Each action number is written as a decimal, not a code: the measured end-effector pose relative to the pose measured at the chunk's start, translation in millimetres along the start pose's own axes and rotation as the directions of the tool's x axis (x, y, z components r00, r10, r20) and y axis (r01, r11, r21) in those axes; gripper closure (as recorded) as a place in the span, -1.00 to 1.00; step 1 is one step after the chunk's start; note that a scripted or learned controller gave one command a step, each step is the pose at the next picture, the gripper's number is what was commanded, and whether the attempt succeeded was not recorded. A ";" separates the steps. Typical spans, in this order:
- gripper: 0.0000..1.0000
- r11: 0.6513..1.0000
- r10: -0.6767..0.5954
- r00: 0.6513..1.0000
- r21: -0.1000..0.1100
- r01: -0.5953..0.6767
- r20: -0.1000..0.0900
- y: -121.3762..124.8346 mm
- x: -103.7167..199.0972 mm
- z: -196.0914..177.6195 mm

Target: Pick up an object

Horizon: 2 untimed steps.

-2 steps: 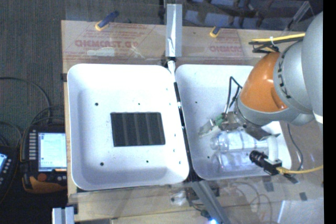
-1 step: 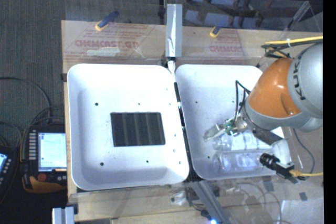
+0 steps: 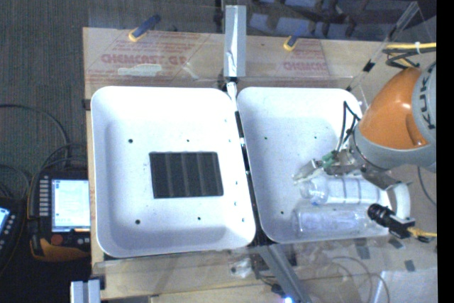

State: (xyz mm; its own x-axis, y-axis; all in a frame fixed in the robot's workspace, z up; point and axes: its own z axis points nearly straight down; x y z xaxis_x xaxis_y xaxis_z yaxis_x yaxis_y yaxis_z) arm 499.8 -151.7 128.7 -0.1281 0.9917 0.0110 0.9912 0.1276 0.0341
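Observation:
A flat black ribbed rectangle [image 3: 186, 174] lies in the middle of the left bin [image 3: 106, 117]. Two clear plastic bottles rest on their sides in the near right corner of the right bin [image 3: 284, 110]: one [image 3: 330, 221] along the front wall, another [image 3: 342, 191] just behind it. My gripper [image 3: 320, 167] hangs low over the right bin's right side, right above the rear bottle and close to it or touching it. The grey wrist and orange band [image 3: 390, 117] hide the bin's right wall.
A metal post [image 3: 234, 46] stands behind the seam between the bins. A clear plastic sheet with two clamps [image 3: 144, 26] covers the back of the bench. A teach pendant [image 3: 60, 206] sits to the left of the bench.

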 end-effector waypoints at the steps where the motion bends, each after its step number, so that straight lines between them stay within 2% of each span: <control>1: -1.00 0.998 -0.058 0.998 -0.017 0.059 0.029 3.4 17.3 31.4; 2: 1.00 0.997 -0.071 0.997 -0.027 0.072 0.022 10.1 25.2 20.2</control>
State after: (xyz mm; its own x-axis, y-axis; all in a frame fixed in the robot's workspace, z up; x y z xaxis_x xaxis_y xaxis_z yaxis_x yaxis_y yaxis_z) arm 507.3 -125.1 109.1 -0.1976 0.9802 -0.0134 0.9782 0.1980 0.0621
